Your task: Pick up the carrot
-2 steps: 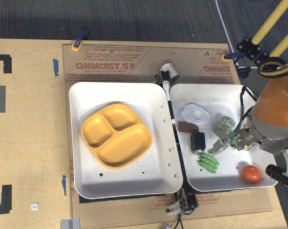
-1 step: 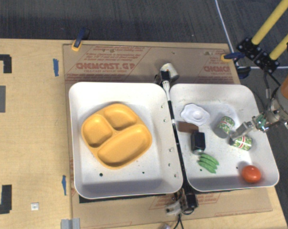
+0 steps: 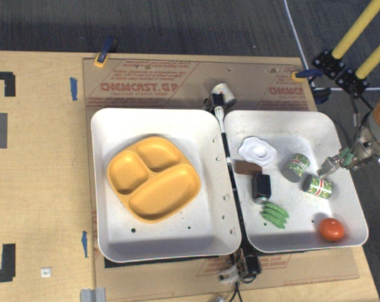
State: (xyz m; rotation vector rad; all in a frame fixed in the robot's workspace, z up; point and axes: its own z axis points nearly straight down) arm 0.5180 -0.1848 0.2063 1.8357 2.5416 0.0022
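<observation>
Camera view: two white bins side by side on the bench. The left bin (image 3: 102, 168) holds just a yellow divided plate (image 3: 153, 178), sitting flat mid-bin and well apart from the work, so prob. not involved. The right bin (image 3: 360, 222) carries the clutter: a white fried-egg toy (image 3: 257, 150) near the back, a black block (image 3: 261, 186) just in front of it, green pea pods (image 3: 275, 215) twd the front, and two small cans (image 3: 297, 165) (image 3: 318, 187) lying tilted near the middle-right. The carrot is hard to pin down; best guess is the orange-red piece (image 3: 331, 229) in the front right corner, close to the bin wall, apart from the pods and cans. It looks rounded from here, so I can't be sure. The gripper (image 3: 338, 161) comes in over the right rim, low and just beside the nearer can, w/ the arm trailing off to the right. The pincer's state can't be told at this size, and nothing is seen held in it. Judgement: approach stage, grasp not yet made. The gripper sits nearer the cans than the orange-red piece, so it'd need to shift twd the front corner, where the wall leaves little room.
</observation>
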